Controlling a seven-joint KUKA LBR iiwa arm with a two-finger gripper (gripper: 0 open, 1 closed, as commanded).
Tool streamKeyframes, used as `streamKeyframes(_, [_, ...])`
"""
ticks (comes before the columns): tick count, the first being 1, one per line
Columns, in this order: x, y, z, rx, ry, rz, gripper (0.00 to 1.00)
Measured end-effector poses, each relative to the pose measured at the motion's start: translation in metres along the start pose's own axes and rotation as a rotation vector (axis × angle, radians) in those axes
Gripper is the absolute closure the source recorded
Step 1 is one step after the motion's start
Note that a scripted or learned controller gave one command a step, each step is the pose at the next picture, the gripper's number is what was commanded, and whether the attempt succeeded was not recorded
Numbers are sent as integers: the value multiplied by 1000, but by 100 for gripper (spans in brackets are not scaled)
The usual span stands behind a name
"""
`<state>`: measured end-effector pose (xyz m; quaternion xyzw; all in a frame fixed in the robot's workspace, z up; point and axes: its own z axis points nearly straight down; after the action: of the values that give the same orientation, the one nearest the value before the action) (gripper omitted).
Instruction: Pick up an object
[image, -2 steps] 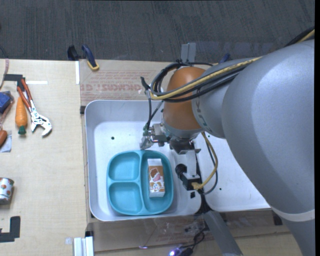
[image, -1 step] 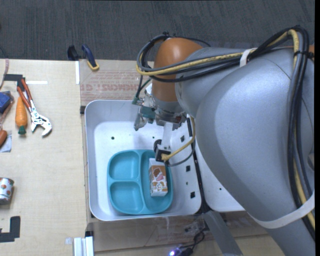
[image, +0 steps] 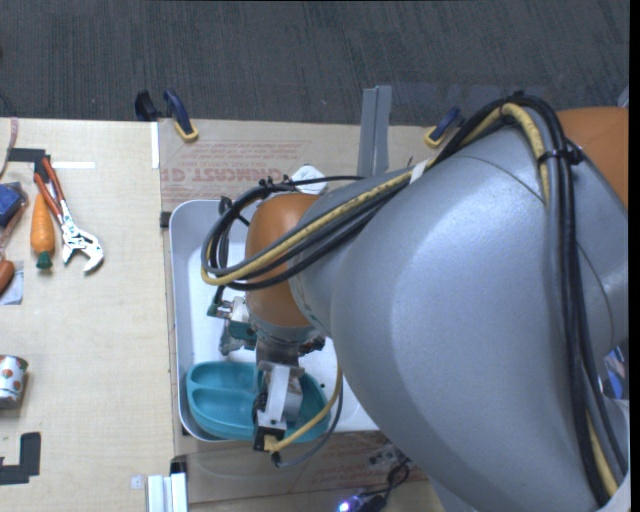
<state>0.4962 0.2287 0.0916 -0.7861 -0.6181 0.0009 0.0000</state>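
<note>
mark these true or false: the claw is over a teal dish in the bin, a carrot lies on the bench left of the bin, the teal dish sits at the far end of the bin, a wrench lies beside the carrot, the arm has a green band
1. The claw is over a teal dish in the bin. True.
2. A carrot lies on the bench left of the bin. True.
3. The teal dish sits at the far end of the bin. False: it sits at the near end.
4. A wrench lies beside the carrot. True.
5. The arm has a green band. False: the band is orange.
</note>
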Motion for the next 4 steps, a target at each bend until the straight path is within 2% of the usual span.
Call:
streamKeyframes(1, [16, 73, -2, -8, 1, 315, 0])
streamKeyframes(2, [-7, -17, 1, 0, -3, 172, 0])
streamKeyframes(3, [10, 51, -1, -6, -1, 172, 0])
streamKeyframes(4, [0, 116, -147, -1, -2, -120, 0])
